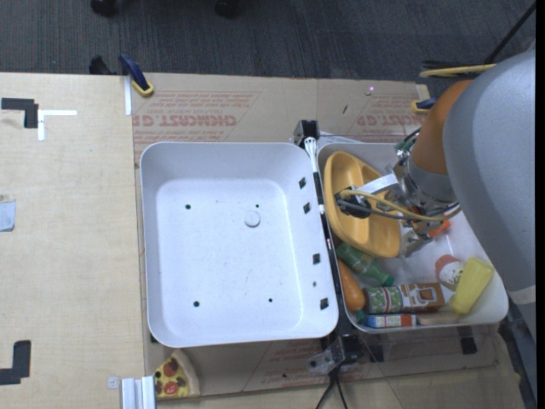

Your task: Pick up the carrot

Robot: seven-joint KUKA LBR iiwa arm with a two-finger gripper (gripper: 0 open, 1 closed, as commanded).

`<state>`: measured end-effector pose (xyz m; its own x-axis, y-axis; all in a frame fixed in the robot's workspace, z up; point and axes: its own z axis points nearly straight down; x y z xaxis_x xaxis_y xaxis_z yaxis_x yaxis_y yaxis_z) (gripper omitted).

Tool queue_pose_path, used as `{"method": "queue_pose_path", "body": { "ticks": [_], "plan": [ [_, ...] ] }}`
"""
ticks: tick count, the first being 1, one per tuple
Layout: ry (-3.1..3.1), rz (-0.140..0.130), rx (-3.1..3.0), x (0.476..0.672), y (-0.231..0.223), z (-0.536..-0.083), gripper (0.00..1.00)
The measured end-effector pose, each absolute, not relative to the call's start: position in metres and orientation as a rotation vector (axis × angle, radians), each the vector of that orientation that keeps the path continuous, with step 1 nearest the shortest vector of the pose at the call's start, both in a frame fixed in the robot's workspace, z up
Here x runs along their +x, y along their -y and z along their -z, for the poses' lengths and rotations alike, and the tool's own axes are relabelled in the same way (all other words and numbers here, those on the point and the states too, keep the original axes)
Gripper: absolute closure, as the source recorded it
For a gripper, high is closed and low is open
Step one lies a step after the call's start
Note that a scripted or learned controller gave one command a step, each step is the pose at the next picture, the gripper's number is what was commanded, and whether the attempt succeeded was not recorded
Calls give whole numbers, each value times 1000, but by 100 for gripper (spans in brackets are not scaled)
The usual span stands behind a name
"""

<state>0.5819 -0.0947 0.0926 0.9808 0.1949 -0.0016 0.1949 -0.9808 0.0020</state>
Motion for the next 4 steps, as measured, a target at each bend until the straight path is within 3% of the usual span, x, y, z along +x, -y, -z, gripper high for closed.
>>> {"method": "queue_pose_path", "body": {
  "ticks": [1, 2, 3, 4],
  "plan": [
    [-307, -10, 3122, 544, 96, -95, 0],
    [-306, -16, 3121, 539, 95, -95, 0],
    [-488, -14, 3097, 521, 97, -95, 0],
    [-318, 1, 3125, 568, 13, -191, 0]
  ]
}}
